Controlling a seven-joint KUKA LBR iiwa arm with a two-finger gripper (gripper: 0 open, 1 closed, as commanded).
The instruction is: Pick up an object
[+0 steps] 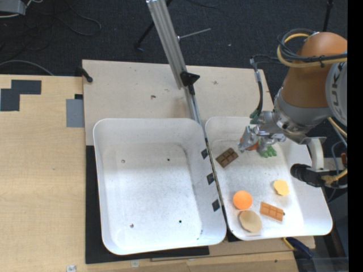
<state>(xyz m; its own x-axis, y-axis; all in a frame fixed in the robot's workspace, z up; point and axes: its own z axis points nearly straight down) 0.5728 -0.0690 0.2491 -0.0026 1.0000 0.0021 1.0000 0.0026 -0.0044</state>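
- The wooden surface lay at the far left, with the left bin resting on a dark mat beside it and holding nothing but small specks.
- A slanted metal rail ran down from the top to the seam between the two bins.
- The right bin held every candidate for the pick: a brown chocolate-like block near its left wall, an orange ball, a tan rounded piece just below the ball, an orange wafer-like bar and a yellow piece.
- The hand sat low over the upper part of the right bin, with a green object just beside and partly under it.
- I could not tell whether the hand was released or clenched; its metal parts blurred together, and nothing was clearly seen between them.
- The green object looked like the likely target, though whether it was touched could not be told.
- Risk, as I judged it: the green object sat partly hidden beneath the hand, so an off-centre close might have nudged it aside rather than caught it.
- The brown block lay near the hand, and a sideways move could have knocked it.
- A low descent might have pressed the hand against the bin floor.
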